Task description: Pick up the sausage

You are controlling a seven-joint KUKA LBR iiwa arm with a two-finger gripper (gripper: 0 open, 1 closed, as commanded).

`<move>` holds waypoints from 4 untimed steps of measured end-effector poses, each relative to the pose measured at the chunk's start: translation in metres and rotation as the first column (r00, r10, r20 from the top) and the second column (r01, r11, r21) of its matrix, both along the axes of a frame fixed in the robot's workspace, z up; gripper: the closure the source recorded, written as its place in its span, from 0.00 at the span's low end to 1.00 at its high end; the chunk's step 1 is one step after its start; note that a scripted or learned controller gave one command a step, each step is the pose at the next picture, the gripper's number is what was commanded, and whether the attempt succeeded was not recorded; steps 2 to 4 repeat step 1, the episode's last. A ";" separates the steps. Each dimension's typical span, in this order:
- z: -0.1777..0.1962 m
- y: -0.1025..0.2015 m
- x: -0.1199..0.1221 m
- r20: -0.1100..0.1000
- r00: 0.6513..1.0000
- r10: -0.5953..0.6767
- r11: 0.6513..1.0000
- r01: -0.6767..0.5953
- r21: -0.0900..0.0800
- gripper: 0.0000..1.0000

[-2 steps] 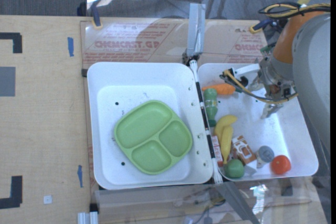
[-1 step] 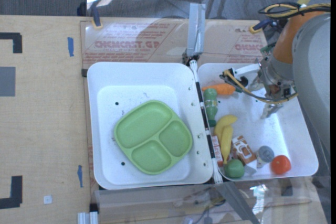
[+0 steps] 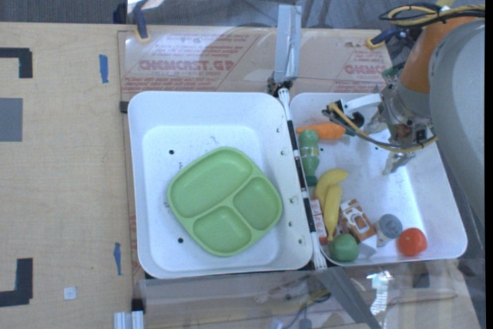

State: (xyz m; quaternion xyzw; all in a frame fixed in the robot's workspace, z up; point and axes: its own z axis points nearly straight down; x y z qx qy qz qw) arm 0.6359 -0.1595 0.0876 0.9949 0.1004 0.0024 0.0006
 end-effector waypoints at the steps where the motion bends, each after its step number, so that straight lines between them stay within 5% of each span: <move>1: 0.028 -0.016 -0.016 -0.005 1.000 0.000 1.000 0.000 0.002 0.00; 4: 0.028 -0.016 -0.016 -0.005 1.000 0.000 1.000 0.000 0.002 0.00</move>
